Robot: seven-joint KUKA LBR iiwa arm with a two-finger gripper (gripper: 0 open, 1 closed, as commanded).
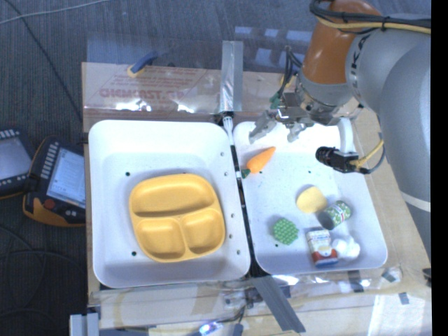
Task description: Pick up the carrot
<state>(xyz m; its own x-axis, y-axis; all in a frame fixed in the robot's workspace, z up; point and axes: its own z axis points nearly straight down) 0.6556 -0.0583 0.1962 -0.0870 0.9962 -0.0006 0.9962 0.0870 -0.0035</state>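
Two pale metal fingers (264, 126) of the two-finger gripper (278, 127) are spread apart w/ a clear gap between them, nothing held. Gripper hangs over the far left corner of the right shallow white bin (364, 208), just above and slightly right of the orange carrot w/ green stem end (258, 161). Carrot lies on the bin floor, tilted, tip pointing far-right, green end toward the divider between bins; apart from the fingers, can't tell exact height gap.

Above the gripper sits the grey wrist w/ cables, then the orange band (332, 37) and the big grey arm (402, 103) coming in from the right. A black cylindrical part (334, 157) sticks out near the wrist, over the right bin's far side.

Other stuff in the right bin, near-right area: a yellow rounded lump (311, 199), a small green-labelled can (336, 213) just beside it, a green bumpy disc (285, 230), a red-and-white small carton (320, 246) and a white object (348, 247) touching it, kind unclear.

Left shallow white bin (105, 187) holds a yellow three-compartment plastic tray (177, 214), roughly centred.

Beyond the bins' far edge: a brown cardboard sheet under clear plastic (154, 89). Far left on the dark carpet: an orange-and-grey handheld pendant w/ screen (59, 180).
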